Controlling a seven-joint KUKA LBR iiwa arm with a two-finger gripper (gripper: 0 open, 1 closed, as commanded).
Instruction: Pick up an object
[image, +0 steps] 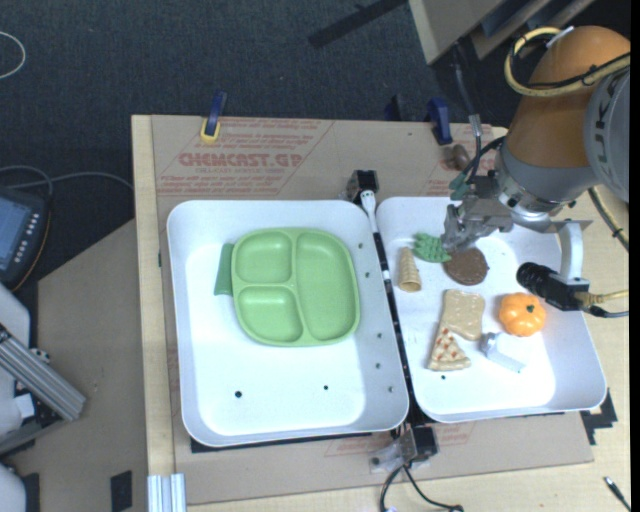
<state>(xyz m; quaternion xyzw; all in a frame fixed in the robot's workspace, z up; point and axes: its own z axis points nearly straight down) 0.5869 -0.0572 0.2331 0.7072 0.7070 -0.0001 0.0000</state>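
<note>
Inspector: Gripper (458, 232) sits low in the right bin (575, 385), far side, over the brown disc (467, 267) and just beside the green leafy piece (432, 247); whether it is released or clenched, I cannot tell.

Clerk: Other contents?

Inspector: Cone (409, 270) left of the disc; cracker (462, 309) and pizza slice (449, 352) nearer; orange fruit (522, 314) to the right; a small grey item (497, 349), possibly a bottle; green divided tray (296, 285) in the left bin (195, 330).
</note>
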